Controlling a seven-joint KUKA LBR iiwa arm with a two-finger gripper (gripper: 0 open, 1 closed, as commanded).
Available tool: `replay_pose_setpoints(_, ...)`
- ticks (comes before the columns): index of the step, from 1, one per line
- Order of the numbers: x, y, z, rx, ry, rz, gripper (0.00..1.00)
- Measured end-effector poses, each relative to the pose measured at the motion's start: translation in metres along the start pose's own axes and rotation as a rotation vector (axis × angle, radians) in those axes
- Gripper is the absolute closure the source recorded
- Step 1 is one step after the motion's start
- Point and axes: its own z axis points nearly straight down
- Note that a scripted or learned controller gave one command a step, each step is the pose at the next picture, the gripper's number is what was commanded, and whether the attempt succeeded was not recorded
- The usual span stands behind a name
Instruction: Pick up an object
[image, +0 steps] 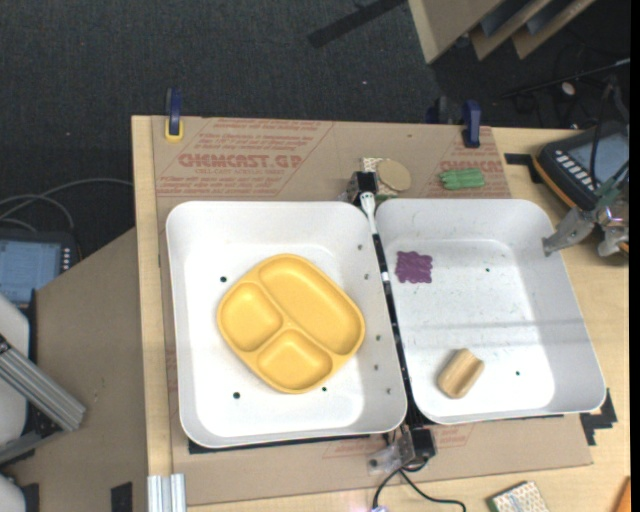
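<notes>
From my console, the gripper (572, 231) sits at the far right rim of the right bin (520, 225), low over the edge, not above any object. It looks like a grey wedge from this angle, and I cannot tell whether it is released or clenched. Nothing is visible in its grasp.

There are three candidates for the pick. A small tan block (460, 373) lies on its side near the front of the right bin, away from the walls, so I judge it the easiest to approach from above. A flat purple scrap (414, 267) lies near that bin's left wall, close to the divider between the bins. It sits so flush with the floor that a pinch would probably slide off it. The yellow divided plate (290, 322) takes up the middle of the left bin (190, 300). It is broad and shallow, so I think only its rim could be gripped.

A green piece (462, 180) and a round tan disc (392, 177) rest on the brown board (250, 160) behind the bins, outside the working area.

The pick has not yet begun. The arm needs to move inward over the right bin first.
</notes>
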Motion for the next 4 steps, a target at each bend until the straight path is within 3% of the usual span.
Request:
replay_pose_setpoints(1,0.058,0.006,0.091,0.009,0.006,-0.005,0.00)
replay_pose_setpoints(2,0.057,0.034,0.195,0.003,0.002,-0.002,0.00)
replay_pose_setpoints(3,0.128,0.047,0.190,0.001,0.004,-0.007,0.00)
replay_pose_setpoints(4,0.103,0.113,0.189,-0.007,-0.002,-0.002,0.00)
